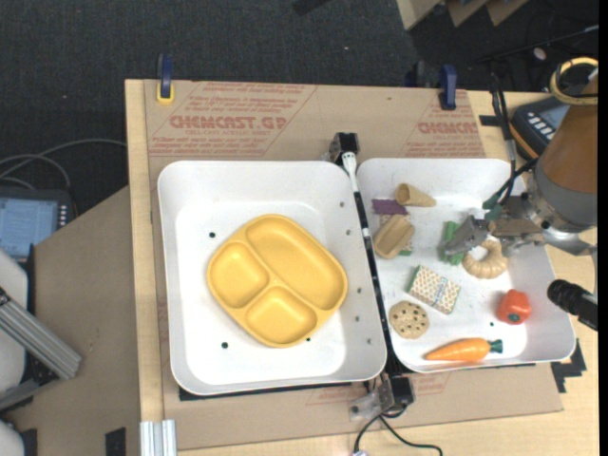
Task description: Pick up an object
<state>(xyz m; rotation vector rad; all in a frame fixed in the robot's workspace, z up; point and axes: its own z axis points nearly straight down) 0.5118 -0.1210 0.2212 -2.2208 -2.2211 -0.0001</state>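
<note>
A yellow divided plate [276, 278] with 3 compartments is seen lying near the middle of the left bin [180, 255], tilted against the bin's edges. The right bin [465, 171] is seen just beside it, their rims touching.

In the right bin, from left to right, a tan bread-like piece [393, 237] is seen leaning beside a small purple piece [388, 206], with a cone [414, 196] above them. Lower down lie a chocolate-chip cookie [408, 318], a checked wafer [434, 289] and a carrot [463, 350] near the front rim. A green item [454, 238] is partly covered by the gripper, and its shape cannot be made out. A pale ring-shaped pastry [486, 262] lies just below the gripper, its upper part hidden. A red tomato-like piece [514, 306] sits to the right of it.

The arm [575, 164] is seen entering from the right, cut off by the picture's edge, its orange band above the wrist. The gripper [472, 235] is lowered into the right bin over the green item and the pastry. Whether the claw is apart or together cannot be told, and nothing is clearly seen clamped in it.
</note>
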